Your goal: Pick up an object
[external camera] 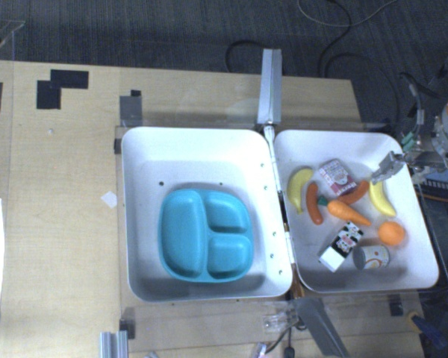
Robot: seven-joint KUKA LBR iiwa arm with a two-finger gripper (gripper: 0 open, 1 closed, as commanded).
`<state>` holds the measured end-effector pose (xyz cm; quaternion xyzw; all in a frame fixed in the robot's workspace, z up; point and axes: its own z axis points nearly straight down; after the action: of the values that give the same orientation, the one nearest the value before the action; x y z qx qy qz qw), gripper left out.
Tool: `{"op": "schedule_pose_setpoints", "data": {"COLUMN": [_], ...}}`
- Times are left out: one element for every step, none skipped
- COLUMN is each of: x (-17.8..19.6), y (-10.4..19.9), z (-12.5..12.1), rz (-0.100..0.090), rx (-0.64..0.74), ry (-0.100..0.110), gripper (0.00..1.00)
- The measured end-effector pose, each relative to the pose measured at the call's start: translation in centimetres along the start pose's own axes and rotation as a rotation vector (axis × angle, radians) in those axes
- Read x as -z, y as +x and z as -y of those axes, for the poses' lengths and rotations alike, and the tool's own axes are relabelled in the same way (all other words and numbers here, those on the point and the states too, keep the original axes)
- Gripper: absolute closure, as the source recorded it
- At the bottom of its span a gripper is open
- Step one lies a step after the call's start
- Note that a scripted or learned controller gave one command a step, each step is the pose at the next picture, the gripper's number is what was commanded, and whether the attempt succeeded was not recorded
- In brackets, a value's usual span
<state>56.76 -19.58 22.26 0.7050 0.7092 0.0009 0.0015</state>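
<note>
Hovering just above a banana (381,200), the gripper (387,166) looks slightly parted, perhaps empty.

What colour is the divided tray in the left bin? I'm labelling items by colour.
Light blue: the divided tray shows plainly in the camera view.

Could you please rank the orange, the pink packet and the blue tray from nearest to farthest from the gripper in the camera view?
From the gripper, at the right bin's upper right:
1. The pink packet, just left of it in the same bin.
2. The orange, below it near the bin's right wall.
3. The blue tray, far left, in the other bin.
</note>
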Motion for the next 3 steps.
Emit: {"op": "schedule_pose_setpoints", "data": {"x": [-13.3, -12.1, 1.6], "y": [6.4, 6.6, 20.4], "z": [-0.5, -0.8, 0.8], "rz": [0.001, 0.000, -0.001], "rx": [0.175, 0.176, 0.262], "ry": [-0.010, -0.016, -0.004], "gripper": [0.00, 1.00, 1.00]}}
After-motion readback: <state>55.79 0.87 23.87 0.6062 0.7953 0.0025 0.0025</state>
